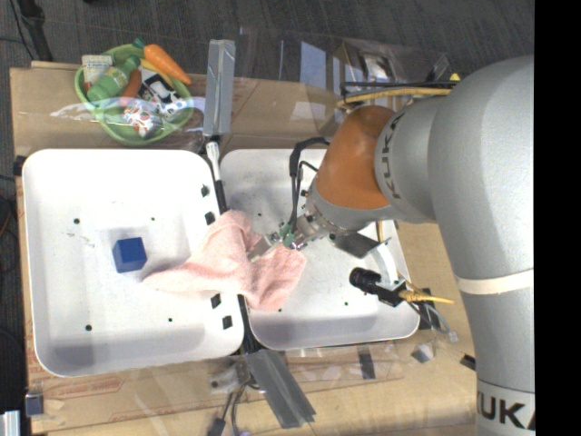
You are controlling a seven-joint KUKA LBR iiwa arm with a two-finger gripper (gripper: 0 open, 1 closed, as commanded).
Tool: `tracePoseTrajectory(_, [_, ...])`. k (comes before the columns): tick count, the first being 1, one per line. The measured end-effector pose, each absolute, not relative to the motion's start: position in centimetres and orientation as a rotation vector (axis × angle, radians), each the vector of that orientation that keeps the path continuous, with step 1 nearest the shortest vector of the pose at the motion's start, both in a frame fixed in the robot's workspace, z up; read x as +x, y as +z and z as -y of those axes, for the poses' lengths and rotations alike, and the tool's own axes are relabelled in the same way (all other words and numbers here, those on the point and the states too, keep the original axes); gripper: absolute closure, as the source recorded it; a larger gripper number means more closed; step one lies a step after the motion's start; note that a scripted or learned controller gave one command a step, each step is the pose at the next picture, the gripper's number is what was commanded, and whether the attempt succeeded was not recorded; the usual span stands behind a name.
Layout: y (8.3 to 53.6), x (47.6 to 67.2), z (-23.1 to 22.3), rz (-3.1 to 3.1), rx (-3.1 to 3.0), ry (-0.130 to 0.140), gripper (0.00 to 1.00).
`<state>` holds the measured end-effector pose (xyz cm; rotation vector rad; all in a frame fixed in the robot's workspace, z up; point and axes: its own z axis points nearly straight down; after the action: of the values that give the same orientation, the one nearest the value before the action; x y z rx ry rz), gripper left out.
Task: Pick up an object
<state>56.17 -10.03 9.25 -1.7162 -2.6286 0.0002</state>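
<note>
Pink cloth (238,263) straddles both bins' shared edge. The arm (472,153) bends down from the right, with the gripper (289,237) at the cloth's upper edge; jaw state cannot be told.

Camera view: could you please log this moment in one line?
crumpled pink cloth: spans left white bin and right white bin | gripper: at cloth's right end | small blue cube: left bin

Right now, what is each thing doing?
Pink cloth: crumpled, draped across the rims of both bins.
Blue cube: sitting flat in the left bin.
Gripper: low in the right bin, at the cloth's edge.
Green bowl: upright behind the left bin, full of toy food.
</note>
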Motion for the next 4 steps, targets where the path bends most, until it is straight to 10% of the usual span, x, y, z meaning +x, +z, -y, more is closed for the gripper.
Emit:
tracePoseTrajectory(1, [10.26, 56.23, 10.08, 2.631, -1.712, 0.001, 1.00])
tracePoseTrajectory(2, [10.26, 56.23, 10.08, 2.631, -1.712, 0.001, 0.00])
tracePoseTrajectory(4, [10.26, 56.23, 10.07, 2.631, -1.712, 0.001, 0.00])
